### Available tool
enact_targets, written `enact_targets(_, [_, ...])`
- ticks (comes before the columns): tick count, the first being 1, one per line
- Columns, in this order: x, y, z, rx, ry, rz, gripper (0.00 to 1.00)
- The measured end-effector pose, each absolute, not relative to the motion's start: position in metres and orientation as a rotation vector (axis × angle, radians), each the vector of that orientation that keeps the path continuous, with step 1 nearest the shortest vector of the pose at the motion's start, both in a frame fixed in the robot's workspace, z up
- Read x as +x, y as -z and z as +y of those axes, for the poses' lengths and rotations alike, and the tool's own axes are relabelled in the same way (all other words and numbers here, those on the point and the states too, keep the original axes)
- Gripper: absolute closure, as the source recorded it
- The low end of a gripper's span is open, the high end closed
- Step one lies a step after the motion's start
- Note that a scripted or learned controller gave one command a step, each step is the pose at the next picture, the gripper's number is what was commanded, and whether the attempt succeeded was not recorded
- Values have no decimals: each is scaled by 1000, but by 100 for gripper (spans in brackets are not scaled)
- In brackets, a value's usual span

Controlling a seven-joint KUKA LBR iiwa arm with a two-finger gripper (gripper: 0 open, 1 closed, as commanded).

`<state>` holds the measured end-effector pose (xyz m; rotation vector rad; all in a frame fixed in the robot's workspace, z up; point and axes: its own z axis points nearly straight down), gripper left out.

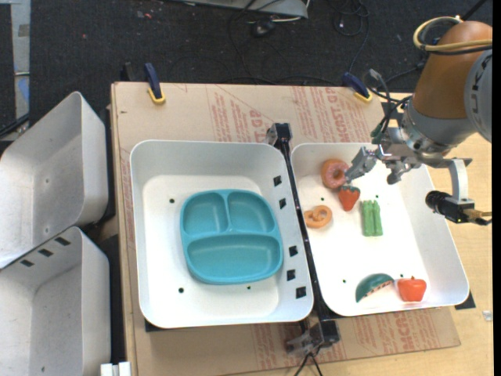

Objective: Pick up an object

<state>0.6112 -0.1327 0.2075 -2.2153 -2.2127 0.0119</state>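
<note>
My gripper point(378, 168) hangs over the upper part of the right bin point(419, 237), open, with nothing between its fingers. Its left finger point(361, 164) points down beside a pink donut point(334, 174). Just below the donut lies a red strawberry point(349, 198). An orange ring point(318, 217) sits at the bin's left side, and a green block point(371, 217) in the middle. At the front edge lie a watermelon slice point(373, 286) and a red-orange pepper point(412, 289).
The left bin point(156, 210) holds a teal divided plate point(232, 236). A black clamp strip point(288, 202) runs between the bins. Two spare white bins point(47, 163) stand off the bench to the left. Blue-and-yellow clamps point(154, 84) grip the far edge.
</note>
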Motion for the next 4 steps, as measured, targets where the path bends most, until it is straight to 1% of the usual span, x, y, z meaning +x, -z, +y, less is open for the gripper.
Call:
enact_targets(1, [614,-215,-132,-2220,0,-2223,0])
enact_targets(2, [613,-153,-139,-2221,-6,-2216,0])
enact_targets(3, [605,-100,-143,-2225,3,-2222,0])
enact_targets(4, [609,-98,-144,-2230,8,-2228,0])
